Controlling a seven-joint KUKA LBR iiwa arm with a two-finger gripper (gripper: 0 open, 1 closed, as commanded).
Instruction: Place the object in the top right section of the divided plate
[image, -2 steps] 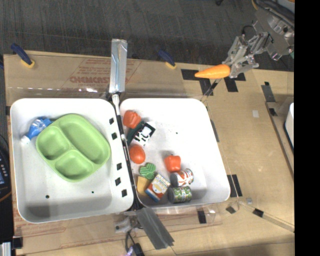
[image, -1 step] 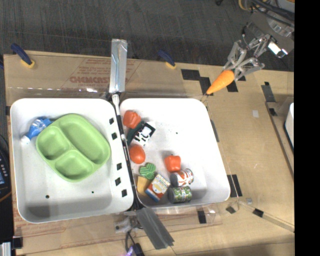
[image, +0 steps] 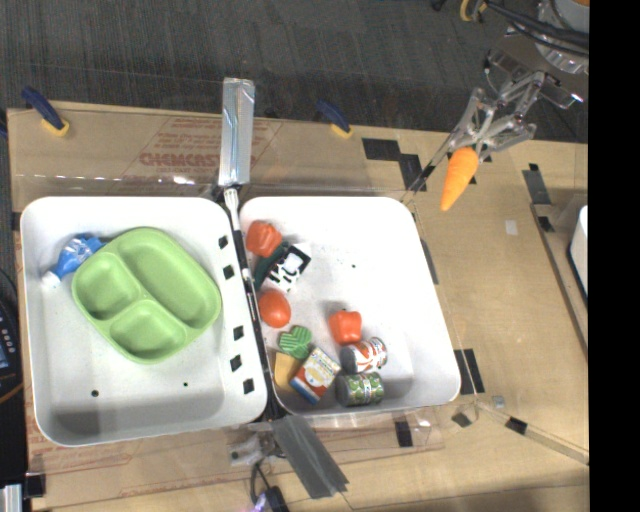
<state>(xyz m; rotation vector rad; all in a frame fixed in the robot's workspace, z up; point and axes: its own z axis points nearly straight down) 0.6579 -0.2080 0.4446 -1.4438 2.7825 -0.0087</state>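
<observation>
Pincer (image: 478, 145) closed, high at right

You see matt green plastic in the divided plate (image: 148, 292), smooth white plastic bins (image: 60, 400), bare metal gripper (image: 487, 128).

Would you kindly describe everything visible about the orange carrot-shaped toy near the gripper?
The orange carrot-shaped toy looks like smooth plastic, a tapered cone with its narrow tip pointing down and to the left in the camera view. Its broad upper end sits between the fingers of the metal two-finger gripper, which holds it lifted, tilted, past the upper right corner of the right white bin. Nothing else touches it; any green top is hidden or too small to tell.
</observation>
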